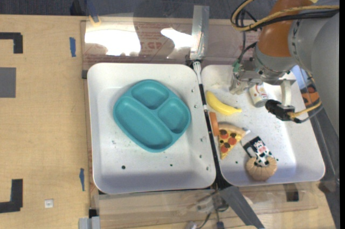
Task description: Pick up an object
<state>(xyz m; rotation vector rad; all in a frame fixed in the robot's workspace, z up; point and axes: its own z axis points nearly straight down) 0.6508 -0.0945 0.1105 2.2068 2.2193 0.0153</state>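
- The surface (43, 115) carries two white bins; the left bin (102, 168) holds a teal divided plate (152, 113).
- The arm (302, 28) reaches in from the right, wrist bent down over the far part of the right bin (302, 163).
- The gripper (241, 82) hangs low near that bin's far left corner, just beyond the banana (222, 104); whether it is open or closed I cannot tell.
- Nearer lie a pizza slice (228, 139), a cow-patterned toy (259, 150) and a brown round piece (261, 167).
- Judged step: approach, nothing seen gripped. Next: settle over the banana and close.
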